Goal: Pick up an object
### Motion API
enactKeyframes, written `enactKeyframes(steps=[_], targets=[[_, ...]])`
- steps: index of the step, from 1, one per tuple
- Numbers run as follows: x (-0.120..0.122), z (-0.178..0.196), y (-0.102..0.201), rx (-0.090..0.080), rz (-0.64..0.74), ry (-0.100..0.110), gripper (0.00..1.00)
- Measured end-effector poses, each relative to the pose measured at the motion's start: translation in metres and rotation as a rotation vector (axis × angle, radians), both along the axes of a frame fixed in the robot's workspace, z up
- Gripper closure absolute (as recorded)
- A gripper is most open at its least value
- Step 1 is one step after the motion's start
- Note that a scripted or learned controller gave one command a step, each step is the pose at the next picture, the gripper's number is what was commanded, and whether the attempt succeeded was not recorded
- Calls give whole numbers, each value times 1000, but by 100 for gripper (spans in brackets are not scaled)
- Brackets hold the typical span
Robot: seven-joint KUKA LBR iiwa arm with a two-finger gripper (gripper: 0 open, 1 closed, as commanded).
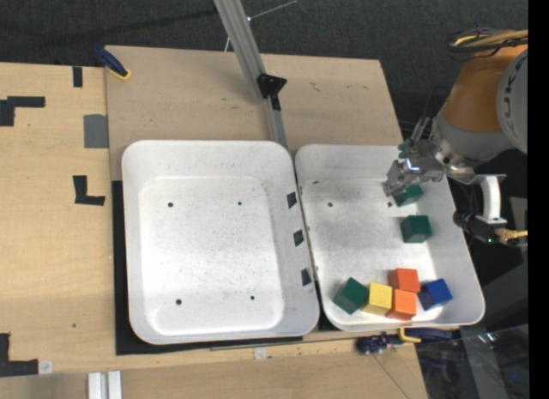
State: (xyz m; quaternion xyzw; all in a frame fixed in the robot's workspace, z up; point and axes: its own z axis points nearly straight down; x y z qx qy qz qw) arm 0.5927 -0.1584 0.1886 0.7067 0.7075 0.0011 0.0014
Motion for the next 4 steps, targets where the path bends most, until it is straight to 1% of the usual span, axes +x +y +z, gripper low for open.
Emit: enactKeyframes(steps=[1, 2, 3, 4], targets=[[1, 17, 1, 1, 0, 2, 100], [4, 11, 56, 2, 5, 5, 100], [0, 24, 107, 2, 6, 3, 100], [0, 20, 156, 2, 6, 6, 100]])
